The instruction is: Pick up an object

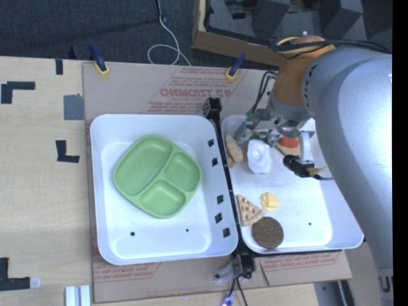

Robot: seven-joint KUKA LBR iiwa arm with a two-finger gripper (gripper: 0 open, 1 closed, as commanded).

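Risk assessment: the claw (262, 134) sits low over the crowded twelve o'clock end of the right bin (319, 234), where a white object (259, 157), a tan bread-like piece (235, 150) and a red item (289, 142) lie near one another; a descent here could, in my judgement, nudge two pieces at once or pinch the bin's dividing wall; the white object looks rounded and smooth, so it may slip from a shallow pinch.

Arm pose: the grey arm enters from three o'clock, its bulk covering the right bin's three o'clock edge; the orange band (290, 75) stands above the wrist, which points down and toward nine o'clock; whether the claw is released or clenched I cannot tell, as the mechanism and cabling obscure it; nothing is visibly grasped.

Candidate objects: the white object lies just at six o'clock of the claw; a yellow piece (269, 201), a pizza-like wedge (248, 208) and a brown disc (268, 233) lie toward the bin's six o'clock end; a green divided plate (157, 175) rests in the left bin (102, 171).
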